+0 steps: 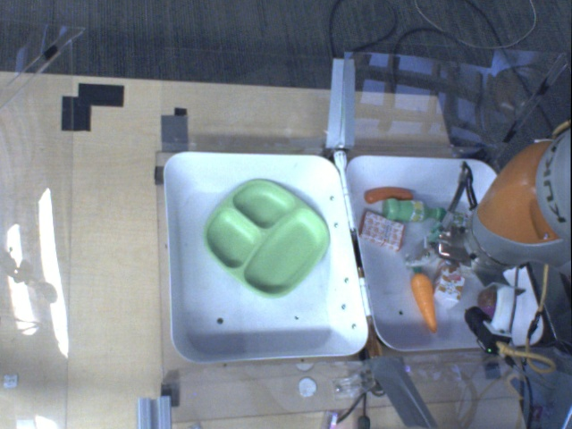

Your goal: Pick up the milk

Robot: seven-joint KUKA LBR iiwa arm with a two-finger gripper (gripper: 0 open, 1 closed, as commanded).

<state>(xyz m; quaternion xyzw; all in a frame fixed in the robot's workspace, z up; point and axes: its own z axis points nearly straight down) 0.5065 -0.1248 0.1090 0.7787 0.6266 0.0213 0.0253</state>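
We are reaching into the right bin (393, 333). Our gripper (444, 247) hangs just above the milk (450, 284); we cannot tell its state. Next, we should grab it.

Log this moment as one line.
arm: over right bin | gripper: near milk carton | carrot: beside carton | green plate: left bin
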